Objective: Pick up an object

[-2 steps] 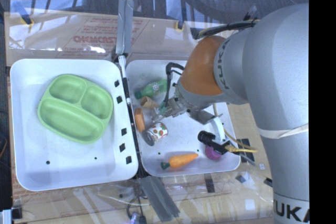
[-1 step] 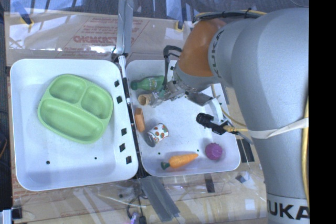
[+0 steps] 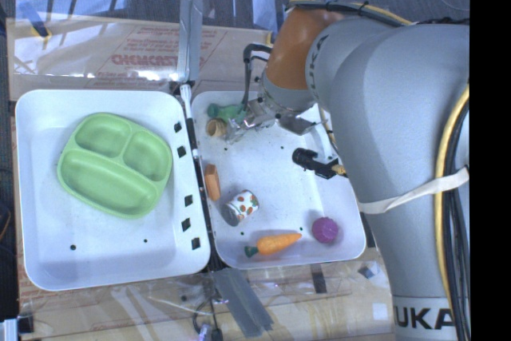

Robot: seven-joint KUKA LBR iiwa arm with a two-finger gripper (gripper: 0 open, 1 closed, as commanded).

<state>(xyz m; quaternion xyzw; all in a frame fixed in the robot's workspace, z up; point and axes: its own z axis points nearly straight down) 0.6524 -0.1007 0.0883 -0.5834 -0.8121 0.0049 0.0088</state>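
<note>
My gripper [image 3: 242, 124] reaches down into the far left corner of the right bin [image 3: 275, 172]. Its tip is right beside a small green object [image 3: 226, 112] and a tan rounded piece [image 3: 213, 127]; I cannot tell whether it touches either. Nearer the front lie an orange stick-like piece [image 3: 212, 182] by the left wall, a white cup with coloured dots [image 3: 240, 206] on its side, a toy carrot [image 3: 274, 243] and a purple ball [image 3: 325, 230].
The left bin [image 3: 40, 235] holds a green divided plate [image 3: 115, 164]. The arm's grey body [image 3: 383, 116] covers the right bin's far right side. A divider with black clips [image 3: 190, 172] separates the bins.
</note>
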